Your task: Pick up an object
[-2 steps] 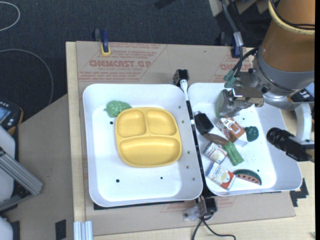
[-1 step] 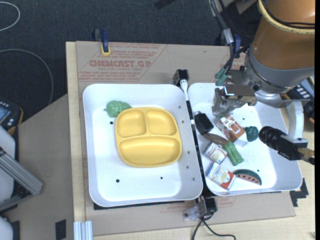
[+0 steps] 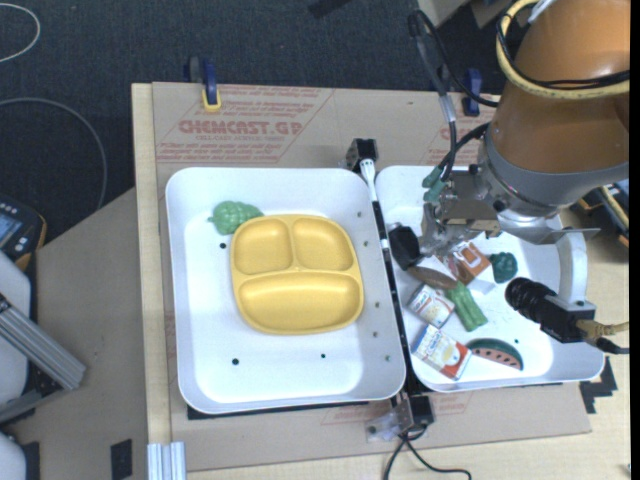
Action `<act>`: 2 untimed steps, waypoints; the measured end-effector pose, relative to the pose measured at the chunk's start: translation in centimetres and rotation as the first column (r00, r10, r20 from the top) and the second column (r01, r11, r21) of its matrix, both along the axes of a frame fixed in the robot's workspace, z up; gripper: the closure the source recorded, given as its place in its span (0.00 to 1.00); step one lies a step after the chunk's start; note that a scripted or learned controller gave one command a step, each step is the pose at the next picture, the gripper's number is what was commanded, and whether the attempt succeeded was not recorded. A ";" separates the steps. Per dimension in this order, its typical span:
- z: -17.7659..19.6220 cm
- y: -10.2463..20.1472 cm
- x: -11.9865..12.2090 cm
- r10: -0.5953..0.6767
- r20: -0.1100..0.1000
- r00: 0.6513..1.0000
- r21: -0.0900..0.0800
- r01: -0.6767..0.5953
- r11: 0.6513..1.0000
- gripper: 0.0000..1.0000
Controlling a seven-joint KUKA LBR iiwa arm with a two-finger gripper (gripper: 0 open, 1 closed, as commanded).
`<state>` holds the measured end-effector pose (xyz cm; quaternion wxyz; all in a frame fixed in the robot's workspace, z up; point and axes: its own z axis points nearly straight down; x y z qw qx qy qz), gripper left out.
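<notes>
My gripper (image 3: pixel 446 236) hangs low over the far left part of the right bin (image 3: pixel 570 368), reaching in from the right under the orange and grey arm. Just left of it lies a small black object (image 3: pixel 403 245). Close below it are a brown piece (image 3: pixel 432 276) and a red-brown box (image 3: pixel 470 264), with a teal piece (image 3: pixel 503 265) to the right. Nearer the front lie a small white carton (image 3: pixel 432 307), a green stick (image 3: pixel 467 307), a printed carton (image 3: pixel 441 353) and a watermelon slice (image 3: pixel 496 354). The arm hides the bin's far right part.
The left bin (image 3: pixel 200 348) holds a yellow divided plate (image 3: pixel 296 273) and a green leafy toy (image 3: pixel 235 216) at its far left. A ridge (image 3: pixel 385 268) separates the two bins. Both stand on a cardboard sheet (image 3: pixel 250 128).
</notes>
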<state>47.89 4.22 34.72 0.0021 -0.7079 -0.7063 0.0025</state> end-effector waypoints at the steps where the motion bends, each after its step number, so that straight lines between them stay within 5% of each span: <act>1: 1.3 0.1 0.1 0.002 0.008 1.000 0.000 -0.002 1.000 1.00; 2: 2.3 0.1 0.2 0.003 0.010 1.000 0.000 -0.003 1.000 1.00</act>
